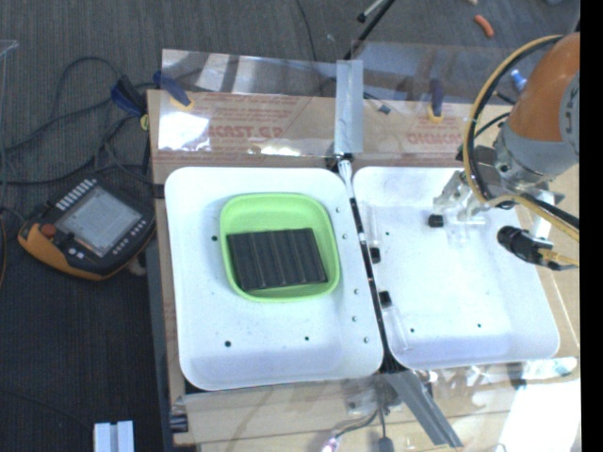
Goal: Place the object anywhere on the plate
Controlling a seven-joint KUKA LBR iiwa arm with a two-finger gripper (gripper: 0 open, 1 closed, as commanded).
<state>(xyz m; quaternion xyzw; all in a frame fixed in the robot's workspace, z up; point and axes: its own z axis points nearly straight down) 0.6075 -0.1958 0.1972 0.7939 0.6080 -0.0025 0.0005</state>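
Note:
A green square plate lies in the left bin. A dark grey ribbed rectangular object rests flat on the plate, covering its middle and front. My gripper hangs over the back of the right bin, well right of the plate and apart from the object. Its pale translucent fingers stand open with nothing between them.
The arm's orange band and grey wrist lean in from the upper right, with looping cables. A black cylinder juts over the right bin's right side. A metal divider separates the bins. A teach pendant lies on the floor at left.

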